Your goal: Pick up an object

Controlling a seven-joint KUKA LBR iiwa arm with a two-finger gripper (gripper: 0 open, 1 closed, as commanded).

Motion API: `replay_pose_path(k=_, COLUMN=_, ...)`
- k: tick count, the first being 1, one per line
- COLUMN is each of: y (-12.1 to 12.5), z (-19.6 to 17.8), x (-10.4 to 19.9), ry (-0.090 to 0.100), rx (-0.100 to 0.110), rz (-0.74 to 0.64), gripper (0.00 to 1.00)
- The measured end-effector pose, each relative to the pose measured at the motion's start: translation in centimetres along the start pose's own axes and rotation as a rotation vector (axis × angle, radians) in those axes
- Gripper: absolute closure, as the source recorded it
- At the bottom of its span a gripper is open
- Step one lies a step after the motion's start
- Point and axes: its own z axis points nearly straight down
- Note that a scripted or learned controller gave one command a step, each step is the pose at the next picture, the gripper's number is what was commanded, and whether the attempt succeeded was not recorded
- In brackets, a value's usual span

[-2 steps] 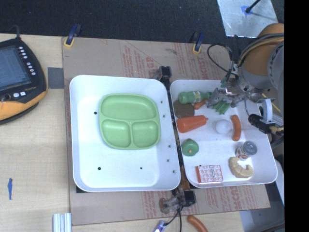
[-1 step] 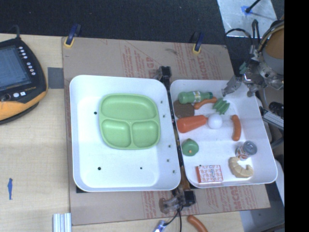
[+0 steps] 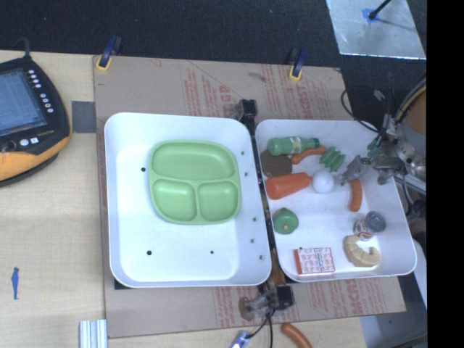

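Now, your claw (image 3: 357,169) sits low over the right bin (image 3: 406,267), near its upper right part, and the dark metal there is too tangled for you to tell whether it is released or clenched; nothing is visibly held in it.

The nearest candidates lie just beside it. The small red sausage (image 3: 355,195) rests just below the claw, lengthwise toward you. It looks like hollow plastic toy food, so expect it to be light, fairly stiff and smooth enough to roll or squirt out. Take it across its short width at the middle, not by an end.

The white ball (image 3: 323,183) lies to the claw's left, touching the tip of the orange carrot (image 3: 288,185). Judge the ball a poor choice: round, slick, and likely to pop away. The carrot is thicker and tapered; grip it near the fat end, across the body.

The green leafy piece (image 3: 333,158) lies above the ball, and its ridged shape may give a better hold.

Further off, the green round fruit (image 3: 285,220), the flat red-and-white packet (image 3: 314,260) and the pale curved pastry (image 3: 362,252) lie in the lower half. The packet lies flat on the bin floor, so you would struggle to get under it.

The left bin (image 3: 181,263) holds a green divided plate (image 3: 194,180).
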Motion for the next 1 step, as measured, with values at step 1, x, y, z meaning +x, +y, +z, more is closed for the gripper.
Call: replay_pose_path(k=1, y=1.43, z=6.24, x=0.09, ry=0.000, rx=0.001, rz=-0.002, gripper=0.00)
